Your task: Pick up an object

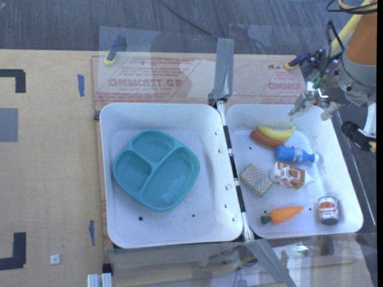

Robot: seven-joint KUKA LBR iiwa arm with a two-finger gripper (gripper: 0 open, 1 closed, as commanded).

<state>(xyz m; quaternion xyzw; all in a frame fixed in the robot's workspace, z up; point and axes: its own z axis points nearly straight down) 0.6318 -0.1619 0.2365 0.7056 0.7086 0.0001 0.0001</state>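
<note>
The right bin [350, 178] holds several small items. A yellow banana [276, 131] lies against a brown sausage [265, 140], with a blue bottle [294, 155] and a small white-and-brown carton [289, 176] below them. A speckled tan block [256, 180], an orange carrot [282, 214] and a small can [327, 210] lie nearer the front. My gripper [312, 107] hangs over the bin's back right corner, above and to the right of the banana. It is open, with nothing between its fingers.
The left bin [114, 124] holds a teal divided plate [157, 169]. A grey strip [224, 70] runs back from the seam between the bins. Cables and a yellow hose [353, 5] trail by the arm at the top right.
</note>
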